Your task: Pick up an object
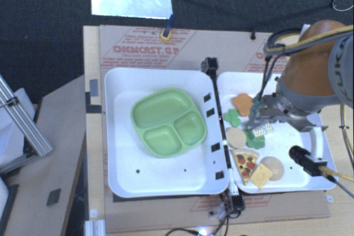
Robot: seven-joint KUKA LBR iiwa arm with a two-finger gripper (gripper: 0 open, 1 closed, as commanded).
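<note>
While the arm hangs over the right bin, I see the gripper low among the toy food.
I cannot tell its state. An orange piece sits just left above it, a green piece left, a round cracker lower left, the pizza slice below. The green tray lies far left.

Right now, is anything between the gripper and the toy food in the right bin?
Nothing visible does. The gripper is low in the right bin, right over the green pieces, with the orange piece and pizza slice close by.
</note>
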